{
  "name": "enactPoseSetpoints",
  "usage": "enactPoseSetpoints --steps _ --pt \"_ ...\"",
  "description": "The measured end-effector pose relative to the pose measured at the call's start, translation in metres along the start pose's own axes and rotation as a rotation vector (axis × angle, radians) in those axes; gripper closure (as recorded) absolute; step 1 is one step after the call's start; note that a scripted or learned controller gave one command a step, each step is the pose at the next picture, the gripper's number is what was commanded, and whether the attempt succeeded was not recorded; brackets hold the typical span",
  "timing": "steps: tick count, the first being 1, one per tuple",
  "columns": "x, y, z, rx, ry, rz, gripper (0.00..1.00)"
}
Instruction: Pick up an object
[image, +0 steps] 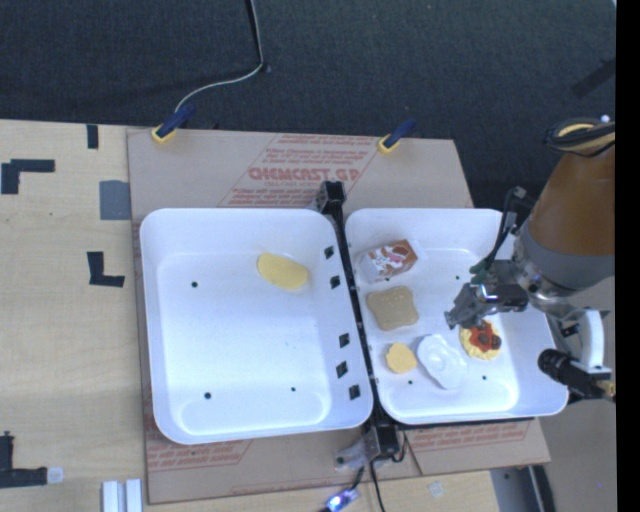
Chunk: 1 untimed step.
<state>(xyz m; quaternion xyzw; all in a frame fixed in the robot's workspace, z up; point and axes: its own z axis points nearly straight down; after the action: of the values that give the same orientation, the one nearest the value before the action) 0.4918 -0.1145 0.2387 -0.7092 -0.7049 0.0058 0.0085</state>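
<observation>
My own wrist, the grey arm with its orange band (580, 200), sat nearest the lens, and below it my gripper (478, 305) hung low over the right bin (440, 222), its dark fingers so bunched against the clutter that I could not tell how far apart they stood, nor see anything held between them. Just beneath and a little outboard of my fingertips lay the red and yellow piece (483, 341), the closest candidate to lift; I judged it either touching my tips or very near them, though I could not say which. Just beside it, on the side away from my arm, rested the white rounded object (441, 360), and beyond that the small yellow disc (401, 358). Farther ahead of my hand lay the tan slab (392, 308), and past it, toward the far rim, the red and white packet (389, 258). To do this well, I reckoned I needed to centre over the red and yellow piece, keep clear of the white object crowding it, descend squarely and close only once the piece sat between my fingers, since a glancing approach could nudge it aside. Well away, across the divider (343, 290), the left bin (180, 240) held a single yellow oval (282, 271) near its far side.
</observation>
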Motion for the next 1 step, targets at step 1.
enactPoseSetpoints --steps 1 --pt "0.0278 0.0237 -0.2025 -0.039 -0.006 -0.011 1.00"
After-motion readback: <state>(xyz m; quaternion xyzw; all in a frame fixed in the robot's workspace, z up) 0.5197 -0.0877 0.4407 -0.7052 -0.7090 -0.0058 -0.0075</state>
